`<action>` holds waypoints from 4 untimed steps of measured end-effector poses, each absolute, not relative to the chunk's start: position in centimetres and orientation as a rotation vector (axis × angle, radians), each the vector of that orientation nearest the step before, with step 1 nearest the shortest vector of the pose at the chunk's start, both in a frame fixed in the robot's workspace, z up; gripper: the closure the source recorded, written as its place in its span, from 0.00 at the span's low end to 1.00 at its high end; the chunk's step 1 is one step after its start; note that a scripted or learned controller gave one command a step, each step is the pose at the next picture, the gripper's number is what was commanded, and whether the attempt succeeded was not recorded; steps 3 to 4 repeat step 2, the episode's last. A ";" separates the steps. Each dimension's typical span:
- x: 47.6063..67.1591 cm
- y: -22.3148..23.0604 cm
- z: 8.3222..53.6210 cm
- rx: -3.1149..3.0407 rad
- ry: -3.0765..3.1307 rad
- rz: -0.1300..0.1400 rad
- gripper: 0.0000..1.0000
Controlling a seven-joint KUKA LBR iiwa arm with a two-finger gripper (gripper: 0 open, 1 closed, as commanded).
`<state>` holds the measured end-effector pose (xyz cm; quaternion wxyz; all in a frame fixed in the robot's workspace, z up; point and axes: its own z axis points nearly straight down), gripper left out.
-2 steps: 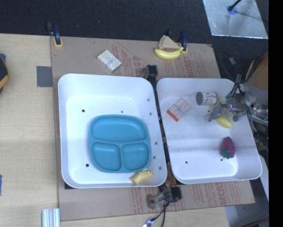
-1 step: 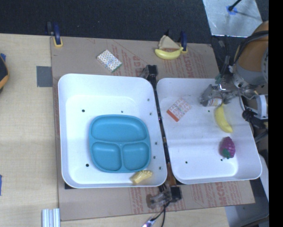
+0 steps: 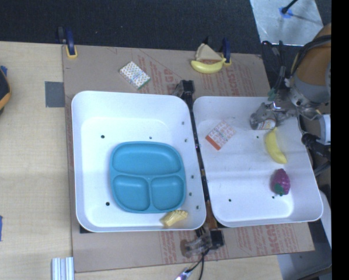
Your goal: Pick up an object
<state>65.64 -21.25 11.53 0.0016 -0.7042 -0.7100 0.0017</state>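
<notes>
— Where is the claw point(image 3: 262, 120)?
— In the right bin point(image 3: 244, 203), just above the banana point(image 3: 274, 147); it grips nothing, though whether it's parted or clenched, I cannot tell.

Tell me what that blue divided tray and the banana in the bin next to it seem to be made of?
Blue tray: probably moulded plastic, judging by its even colour, matte-to-satin surface and rounded compartment edges. Banana in the right bin: likely a plastic toy, uniformly yellow and unblemished, though real fruit can't be ruled out at this size.
</notes>
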 end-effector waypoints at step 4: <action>65.7 -9.3 14.7 -2.215 -2.227 0.003 1.00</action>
